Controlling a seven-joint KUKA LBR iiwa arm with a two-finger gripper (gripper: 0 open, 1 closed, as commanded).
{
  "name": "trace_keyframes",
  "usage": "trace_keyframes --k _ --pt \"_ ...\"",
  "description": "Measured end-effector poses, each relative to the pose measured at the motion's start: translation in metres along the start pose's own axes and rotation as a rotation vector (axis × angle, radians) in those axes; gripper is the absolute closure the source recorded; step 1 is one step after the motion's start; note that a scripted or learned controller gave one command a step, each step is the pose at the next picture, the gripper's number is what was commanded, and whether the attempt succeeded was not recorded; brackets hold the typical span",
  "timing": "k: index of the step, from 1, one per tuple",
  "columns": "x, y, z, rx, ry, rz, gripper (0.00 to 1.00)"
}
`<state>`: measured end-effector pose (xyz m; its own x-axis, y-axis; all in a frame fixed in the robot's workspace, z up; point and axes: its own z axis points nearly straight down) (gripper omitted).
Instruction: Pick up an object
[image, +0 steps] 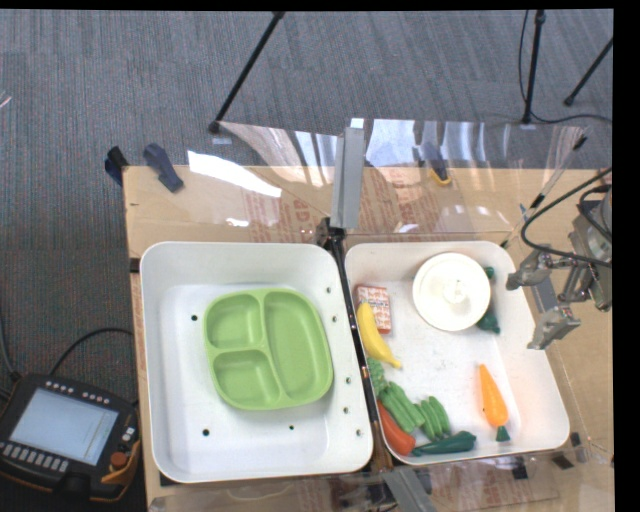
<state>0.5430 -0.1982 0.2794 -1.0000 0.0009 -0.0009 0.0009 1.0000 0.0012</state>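
Note:
The right bin (545, 395) holds a white round dish (452, 291), a yellow banana (375, 335), a small red box (375, 307), an orange carrot (492, 395), green pea pods (415, 410), a red pepper (395, 432) and a dark green vegetable (445, 443). My gripper (537, 303) hovers over the bin's right rim, to the right of the white dish and above the carrot. It is open and its fingers hold nothing.
The left bin (170, 300) holds a green divided plate (268, 348). A grey upright post (348, 185) stands behind the seam between the bins. A clear panel runs along the back. A teach pendant (60, 425) lies on the floor at the lower left.

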Motion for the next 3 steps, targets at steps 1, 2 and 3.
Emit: trace_keyframes --k 1,2,3 --pt "0.003 -0.01 0.147 -0.005 0.014 -0.005 0.0" --pt "0.042 -0.011 0.195 -0.002 0.007 0.072 0.0" --pt "0.039 -0.007 0.183 -0.002 0.002 0.063 1.0"
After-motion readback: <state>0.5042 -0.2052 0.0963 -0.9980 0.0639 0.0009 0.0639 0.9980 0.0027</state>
